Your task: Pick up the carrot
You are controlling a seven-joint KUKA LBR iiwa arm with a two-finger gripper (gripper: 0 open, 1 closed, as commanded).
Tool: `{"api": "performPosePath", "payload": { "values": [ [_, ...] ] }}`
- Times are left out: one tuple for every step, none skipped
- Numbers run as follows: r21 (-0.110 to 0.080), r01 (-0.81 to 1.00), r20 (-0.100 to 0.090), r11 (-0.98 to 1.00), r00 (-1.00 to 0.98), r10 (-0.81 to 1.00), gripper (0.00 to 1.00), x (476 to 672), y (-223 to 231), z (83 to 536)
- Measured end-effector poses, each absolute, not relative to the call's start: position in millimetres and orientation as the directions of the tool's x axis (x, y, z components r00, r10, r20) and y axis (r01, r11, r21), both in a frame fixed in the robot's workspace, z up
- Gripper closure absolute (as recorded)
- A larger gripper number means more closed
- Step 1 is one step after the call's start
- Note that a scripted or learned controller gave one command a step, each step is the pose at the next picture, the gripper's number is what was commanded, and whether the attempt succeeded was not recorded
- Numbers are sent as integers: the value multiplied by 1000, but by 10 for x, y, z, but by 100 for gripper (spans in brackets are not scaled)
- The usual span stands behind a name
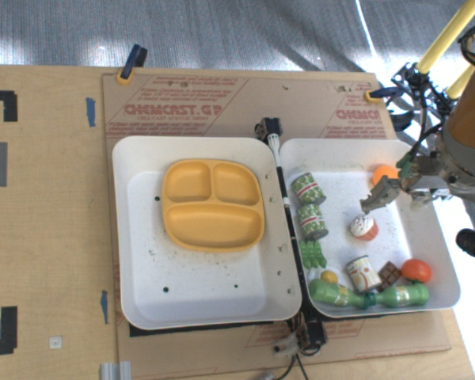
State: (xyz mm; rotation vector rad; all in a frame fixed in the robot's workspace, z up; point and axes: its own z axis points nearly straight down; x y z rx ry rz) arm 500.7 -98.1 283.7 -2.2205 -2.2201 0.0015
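1. Left of frame: left bin [127, 236] holds a yellow divided plate [214, 204]. Not part of the task.
2. Centre-right: right bin [340, 182] is cluttered. Two green-and-white cans [307, 188] lie along its left wall and green bottles [332, 294] along the lower edge. A small white-and-red piece [364, 228] sits mid-bin.
3. Carrot [384, 171]: my read is the orange piece in the upper right of the right bin, lying on the bin floor. It is well apart from the cans and near the white-and-red piece.
4. Handling (judgement): probably a toy food item, so light, rigid and not fragile. Smooth plastic, likely slippery, and a tapered or rounded body could squirt out under a pinch.
5. Where to grip (judgement): across the thicker middle, jaws square to the long axis. Its orientation can't be read here.
6. Looks: bright orange, rounded, small. Only part shows because the gripper hardware overlaps its right side. No green top is visible.
7. Gripper [380, 199]: just below and right beside the carrot, tip pointing lower left. Can't tell how far open it is, and nothing is visibly held. Contact with the carrot is unclear.
8. Lower right: a red-orange round item [416, 271] looks tomato-like; risk of confusing it with the carrot.
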Motion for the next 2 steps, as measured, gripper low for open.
{"api": "performPosePath", "payload": {
  "values": [
    [3, 997, -2, 73, -73, 997, 0, 5539, -1393, 2640],
    [-2, 998, 0, 55, -55, 998, 0, 5949, -1882, 1730]
  ]
}}
